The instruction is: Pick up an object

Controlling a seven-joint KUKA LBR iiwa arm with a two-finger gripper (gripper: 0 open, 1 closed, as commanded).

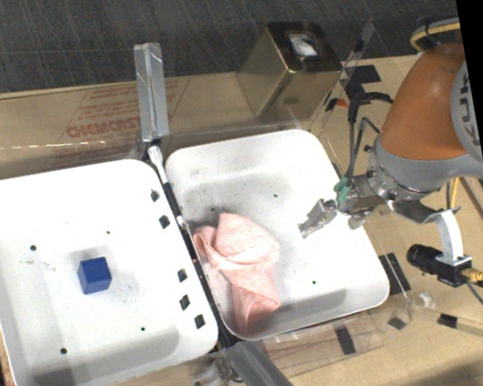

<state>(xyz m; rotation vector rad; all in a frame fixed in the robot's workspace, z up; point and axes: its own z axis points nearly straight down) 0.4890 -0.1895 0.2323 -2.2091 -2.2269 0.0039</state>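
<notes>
Camera view: grey arm reaches in from the right over the right white bin (359, 282).
Hand (313, 221): above bare bin floor, holding nothing; open or closed, I cannot tell.
Nearest object: crumpled pink cloth (241, 266) by the bin's left wall.
Other object: small blue cube (95, 274) in the left white bin (22, 365).
Risk: soft cloth may slip or bunch; the divider wall crowds that side.

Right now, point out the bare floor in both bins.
Left white bin: free all around the small blue cube. Right white bin: free along the far wall and near-right corner; crowded at its left wall by the crumpled pink cloth and mid-right by the gripper.
</notes>
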